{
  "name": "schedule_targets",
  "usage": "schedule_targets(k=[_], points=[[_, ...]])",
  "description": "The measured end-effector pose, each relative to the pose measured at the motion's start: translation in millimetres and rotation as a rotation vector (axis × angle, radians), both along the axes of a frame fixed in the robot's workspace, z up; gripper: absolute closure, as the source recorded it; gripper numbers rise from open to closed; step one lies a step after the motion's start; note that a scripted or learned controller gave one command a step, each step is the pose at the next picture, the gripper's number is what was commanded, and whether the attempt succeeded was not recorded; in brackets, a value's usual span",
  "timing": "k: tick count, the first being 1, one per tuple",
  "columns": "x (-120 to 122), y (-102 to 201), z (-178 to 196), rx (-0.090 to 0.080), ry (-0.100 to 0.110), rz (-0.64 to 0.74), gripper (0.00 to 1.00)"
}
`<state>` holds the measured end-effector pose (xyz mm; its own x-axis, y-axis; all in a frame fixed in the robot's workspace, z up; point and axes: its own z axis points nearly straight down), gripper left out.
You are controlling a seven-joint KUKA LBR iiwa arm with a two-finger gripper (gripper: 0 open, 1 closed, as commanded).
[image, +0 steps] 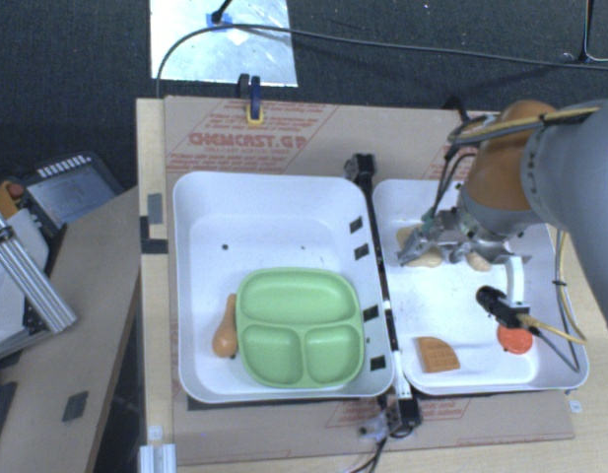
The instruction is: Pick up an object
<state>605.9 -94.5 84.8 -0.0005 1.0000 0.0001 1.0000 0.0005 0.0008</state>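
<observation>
Sitting low in the right bin, the gripper is at the bin's far-left part, close to the divide between the two bins. The arm comes in from the right, with its orange band above the wrist.

Can't tell if the gripper is open or closed, or whether it has hold of anything. Its tip is a grey blur against the bin floor.

- Pale tan lump: right at the gripper tip, touching or just under it, can't tell which.
- Second pale lump: just to the right of the first, partly under the wrist.
- Tan toast-like slice: lying flat by the right bin's near edge, well apart from the gripper.
- Orange-red disc: right of the slice, not touching it.

Left bin: green three-compartment plate in the near half. An orange-brown stick-shaped piece lies just beside the plate's left rim, touching or nearly.

Both bins rest on a cardboard sheet with red print, on the worktop. A yellow clamp sits on the cardboard's far edge.
</observation>
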Motion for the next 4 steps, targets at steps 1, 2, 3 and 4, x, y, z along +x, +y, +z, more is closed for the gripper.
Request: schedule_targets(k=[1, 2, 3, 4], points=[[1, 0, 12, 0.000, -0.003, 0.000, 1.00], [-2, -7, 73, -0.001, -0.005, -0.001, 1.00], [2, -17, 133, -0.002, -0.007, 0.000, 1.00], [6, -26, 193, -0.002, -0.008, 0.002, 1.00]])
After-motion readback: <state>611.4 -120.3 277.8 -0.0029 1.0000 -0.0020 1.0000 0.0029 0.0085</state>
